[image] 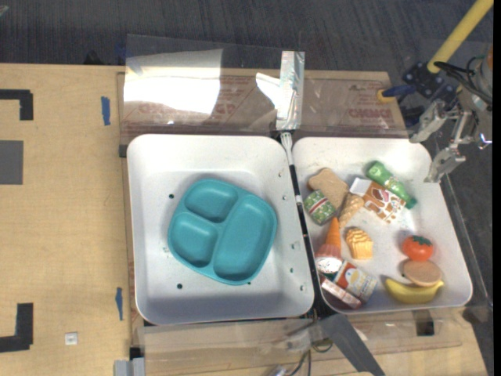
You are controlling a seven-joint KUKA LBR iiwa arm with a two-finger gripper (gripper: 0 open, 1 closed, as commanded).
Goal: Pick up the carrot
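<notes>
The carrot (333,236) lies in the right bin (454,233), near the left wall of this bin and a little below the middle of the frame. Its thin tip points up and its wide end points down. Just above it, on the left, is a small green can (319,207), and a brown bread piece (328,182) lies above that. To the right of the carrot, very close, is a yellow-orange waffle-like toy (359,243). Below the carrot there is a red and white packet (350,281), which touches its wide end or almost touches it.

More to the right in the same bin I see a tomato (418,247), a burger bun (422,272) and a banana (413,290) at the lower right corner. A green bottle-like thing (387,180) and an orange snack pack (383,201) lie in the upper part.

The left bin (149,233) holds a teal divided plate (224,230) with three compartments.

The end effector (443,142) is at the upper right of the frame, over the upper right corner of the right bin, well apart from the carrot. Its metal fingers (442,163) point down and to the left. Whether they are apart or together, I cannot tell from this view. Nothing is seen between them.

Both bins stand on the worktop (59,210), which is light brown.
</notes>
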